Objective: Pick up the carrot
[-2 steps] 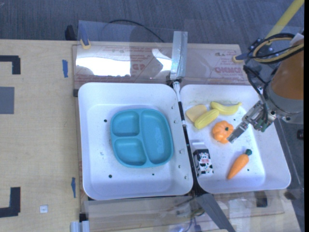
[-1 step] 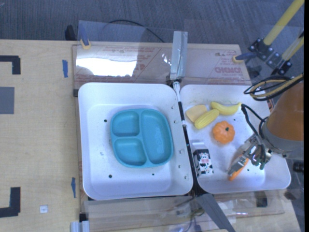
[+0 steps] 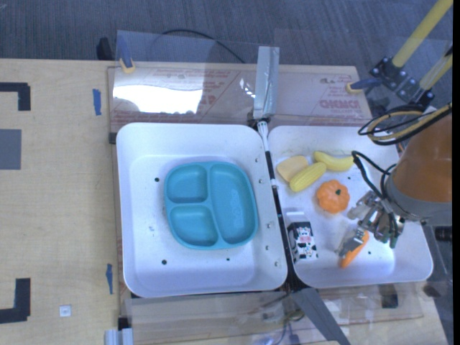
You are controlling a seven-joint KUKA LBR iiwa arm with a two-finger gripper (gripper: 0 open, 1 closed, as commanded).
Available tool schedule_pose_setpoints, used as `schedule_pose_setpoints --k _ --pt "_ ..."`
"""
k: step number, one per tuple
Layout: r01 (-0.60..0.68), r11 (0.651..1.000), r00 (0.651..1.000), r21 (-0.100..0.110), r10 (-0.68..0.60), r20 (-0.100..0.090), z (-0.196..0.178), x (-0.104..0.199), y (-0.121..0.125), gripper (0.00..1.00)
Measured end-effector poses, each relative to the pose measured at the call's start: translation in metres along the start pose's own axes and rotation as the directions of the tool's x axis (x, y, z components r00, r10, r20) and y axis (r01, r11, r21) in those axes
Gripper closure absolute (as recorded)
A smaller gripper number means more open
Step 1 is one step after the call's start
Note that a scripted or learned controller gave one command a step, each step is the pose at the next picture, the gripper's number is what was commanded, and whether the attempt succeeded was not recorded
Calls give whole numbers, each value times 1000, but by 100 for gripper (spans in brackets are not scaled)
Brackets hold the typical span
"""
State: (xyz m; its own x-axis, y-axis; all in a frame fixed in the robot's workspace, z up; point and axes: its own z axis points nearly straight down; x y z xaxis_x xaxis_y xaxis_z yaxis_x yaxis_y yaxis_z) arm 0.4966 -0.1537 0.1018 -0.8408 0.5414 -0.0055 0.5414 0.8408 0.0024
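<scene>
tool: the tool (image 3: 357,241) is down low in the right bin (image 3: 410,261), sitting right on the carrot (image 3: 352,253). Can't honestly tell from here whether it's spread wide or pinched in, or whether it actually has hold of the carrot.
carrot: small orange thing near the front of the right bin, lying at a slant, its top end tucked under the tool.
arm: the arm (image 3: 430,165) comes in from the right, orange band above the wrist, cables looping over it.
neighbours: an orange pumpkin-looking ball (image 3: 333,196) just behind the carrot, then corn (image 3: 307,176), a banana (image 3: 333,161) and a yellow wedge (image 3: 290,167) toward the back. A little milk carton (image 3: 302,241) sits by the divider.
left bin: the left bin (image 3: 140,214) carries a teal divided plate (image 3: 211,203).
how I'd do it: grab across the carrot's narrow width, around its middle, squeeze fully, then lift straight up slowly so it doesn't pivot out. Stay off the pumpkin ball.
</scene>
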Motion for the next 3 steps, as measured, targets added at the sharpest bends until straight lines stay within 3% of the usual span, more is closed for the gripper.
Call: schedule_pose_setpoints --k 1,2,3 --pt "0 1000 1000 0 0 -1 0 0 0 0" --pt "136 991 991 0 -136 7 -85 -69 -9 0" --pt "205 979 979 0 -205 -7 -63 -45 0 0"
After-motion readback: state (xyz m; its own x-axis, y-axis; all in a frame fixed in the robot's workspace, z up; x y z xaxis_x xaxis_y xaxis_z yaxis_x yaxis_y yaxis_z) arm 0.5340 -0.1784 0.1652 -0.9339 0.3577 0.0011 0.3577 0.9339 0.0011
